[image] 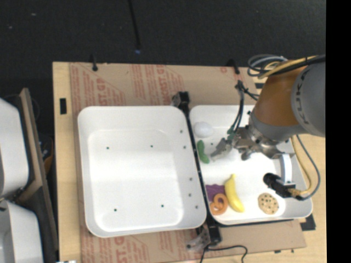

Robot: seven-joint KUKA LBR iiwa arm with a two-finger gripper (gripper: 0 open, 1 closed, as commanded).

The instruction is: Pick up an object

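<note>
Camera view: fixed overhead, slanted, both bins on the tabletop (120, 86).
Arm: reaches in from the right, orange band over the right bin (249, 215).
Tool (233, 147): low over the middle of the right bin, two fingers spread apart, one toward the left and one toward the near right. Open, nothing between them.
Contact: can't tell if either fingertip touches the bin floor.
Candidates: green piece (203, 152) just left of the tool, against the wall between the bins; white round object (203, 129) beyond it at the far left; banana (234, 194) nearer, centre; orange ring (219, 204) touching a purple piece (213, 190) at the near left; cookie (267, 203) near right.
Left bin (137, 163): no candidates in it.
Step in hand: my read, descent or approach for a grasp, nothing picked yet.
Closest target: green piece, but it hugs the wall, so one finger has little room on the wall side. Risk of a nudge rather than a grasp.
Better option: banana lies free on open floor; straddle it across the narrow width, centre it, then close.
Avoid: ring and purple piece are in contact, a close there may catch both or neither.
Check: confirm something sits between the fingers before lifting.
</note>
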